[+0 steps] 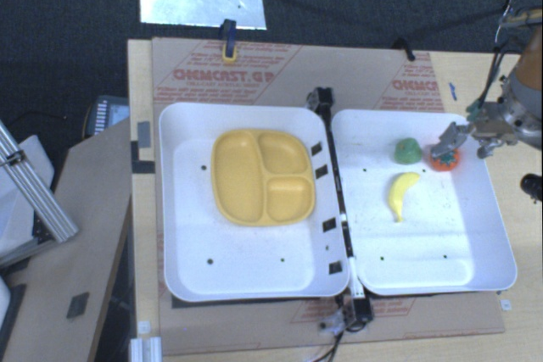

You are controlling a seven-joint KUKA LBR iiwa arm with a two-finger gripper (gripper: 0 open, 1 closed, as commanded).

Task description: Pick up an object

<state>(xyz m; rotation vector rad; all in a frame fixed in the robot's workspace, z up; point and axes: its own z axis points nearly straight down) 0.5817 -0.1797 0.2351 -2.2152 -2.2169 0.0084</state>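
Your two-finger gripper [447,150] sits over the small red-orange round object [445,161] — finger state unclear — it could squirt away toward the bin wall.

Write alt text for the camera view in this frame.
The end effector hovers over a red-orange object in the right bin, beside a green object and a yellow banana. The left bin holds a yellow divided plate.
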